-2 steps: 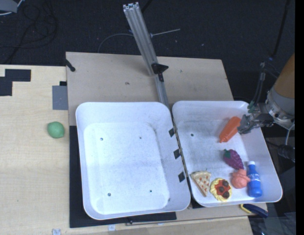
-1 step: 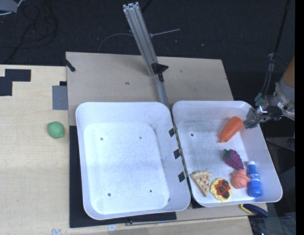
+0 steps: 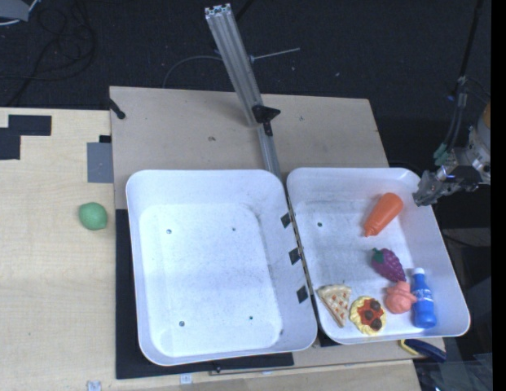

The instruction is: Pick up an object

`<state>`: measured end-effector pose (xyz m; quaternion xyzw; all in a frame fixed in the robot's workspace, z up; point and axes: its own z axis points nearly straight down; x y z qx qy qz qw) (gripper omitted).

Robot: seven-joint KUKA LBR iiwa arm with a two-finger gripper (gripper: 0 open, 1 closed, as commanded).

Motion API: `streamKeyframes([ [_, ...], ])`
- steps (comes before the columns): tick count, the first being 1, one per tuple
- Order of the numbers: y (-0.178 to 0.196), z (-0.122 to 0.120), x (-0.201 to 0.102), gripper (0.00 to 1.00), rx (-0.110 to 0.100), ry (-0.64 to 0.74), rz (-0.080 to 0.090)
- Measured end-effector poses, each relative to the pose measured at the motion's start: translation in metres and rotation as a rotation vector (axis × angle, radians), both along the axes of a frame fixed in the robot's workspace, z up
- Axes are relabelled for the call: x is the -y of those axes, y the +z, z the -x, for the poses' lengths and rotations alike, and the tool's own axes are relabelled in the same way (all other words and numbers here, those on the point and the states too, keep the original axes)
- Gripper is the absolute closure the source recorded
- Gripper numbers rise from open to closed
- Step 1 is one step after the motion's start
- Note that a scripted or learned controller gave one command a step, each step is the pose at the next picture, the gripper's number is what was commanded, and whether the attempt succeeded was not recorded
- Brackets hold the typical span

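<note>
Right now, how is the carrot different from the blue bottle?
The carrot is orange with a tapered shape; the blue bottle is blue with a white cap. The carrot lies alone near the top of the right bin, close to the gripper; the bottle sits near the bottom corner, touching a pink toy. The carrot looks bigger than the bottle. Both lie slanted in the same bin.
</note>
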<state>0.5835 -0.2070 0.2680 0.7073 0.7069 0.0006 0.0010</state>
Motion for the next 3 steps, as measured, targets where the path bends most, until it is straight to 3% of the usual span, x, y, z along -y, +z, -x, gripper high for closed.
streamKeyframes([
  [3, -0.019, 0.011, -0.153, 1.0, -0.004, 0.004, -0.002],
])
